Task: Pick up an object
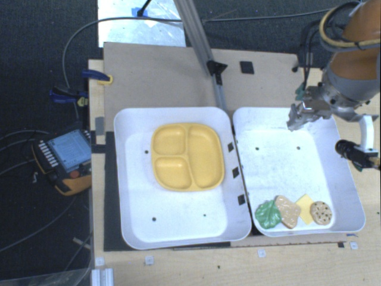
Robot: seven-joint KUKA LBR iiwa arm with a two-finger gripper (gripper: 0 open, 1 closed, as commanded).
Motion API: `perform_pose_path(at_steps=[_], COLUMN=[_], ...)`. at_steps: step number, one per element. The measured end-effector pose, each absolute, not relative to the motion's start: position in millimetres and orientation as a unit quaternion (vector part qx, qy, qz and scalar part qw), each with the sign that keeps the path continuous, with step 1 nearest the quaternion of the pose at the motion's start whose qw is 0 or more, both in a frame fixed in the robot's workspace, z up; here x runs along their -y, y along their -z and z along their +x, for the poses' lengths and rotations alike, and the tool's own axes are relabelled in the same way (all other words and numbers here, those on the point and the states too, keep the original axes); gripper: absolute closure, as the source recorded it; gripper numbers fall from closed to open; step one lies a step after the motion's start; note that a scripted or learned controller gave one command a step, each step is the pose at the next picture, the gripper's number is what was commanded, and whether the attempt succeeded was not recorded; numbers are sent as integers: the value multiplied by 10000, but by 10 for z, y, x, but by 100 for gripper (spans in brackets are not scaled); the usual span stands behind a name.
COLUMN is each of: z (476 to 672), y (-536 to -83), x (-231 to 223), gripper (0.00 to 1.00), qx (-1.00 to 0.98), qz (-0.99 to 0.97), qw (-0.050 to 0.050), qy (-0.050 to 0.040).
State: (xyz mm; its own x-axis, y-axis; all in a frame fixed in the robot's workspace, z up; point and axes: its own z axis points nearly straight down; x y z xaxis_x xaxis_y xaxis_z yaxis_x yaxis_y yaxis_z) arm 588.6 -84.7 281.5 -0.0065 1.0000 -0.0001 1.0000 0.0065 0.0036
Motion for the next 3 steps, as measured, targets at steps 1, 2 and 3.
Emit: perform_pose_path(at_steps=[1,2,3], z=[5712,5626,5449], y=[-2709,-2667,-2570], x=[401,-217,-685], gripper=[100,100,100], qx=[-7103,-7112,-7107], qz=[7039,7030,7035], qw=[-3,-6,-10], qy=[-5,-9,-3])
